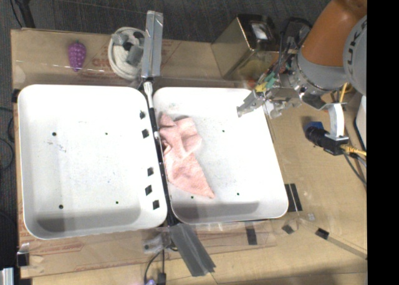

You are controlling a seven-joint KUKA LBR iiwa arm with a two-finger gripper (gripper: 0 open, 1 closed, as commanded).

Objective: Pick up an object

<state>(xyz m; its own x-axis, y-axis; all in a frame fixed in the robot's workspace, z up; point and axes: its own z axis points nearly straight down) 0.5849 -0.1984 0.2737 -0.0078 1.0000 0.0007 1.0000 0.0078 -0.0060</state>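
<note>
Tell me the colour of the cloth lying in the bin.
Pale pink; the cloth shows best in the camera view.

Far edge of the bench: a small purple lump sits just left of a white coil. Over behind the right bin, a brassy metal box stands.

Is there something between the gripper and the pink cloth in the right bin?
No. In the camera view, the stretch between the gripper and the pink cloth is bare: it is the white floor of the right bin.
</note>
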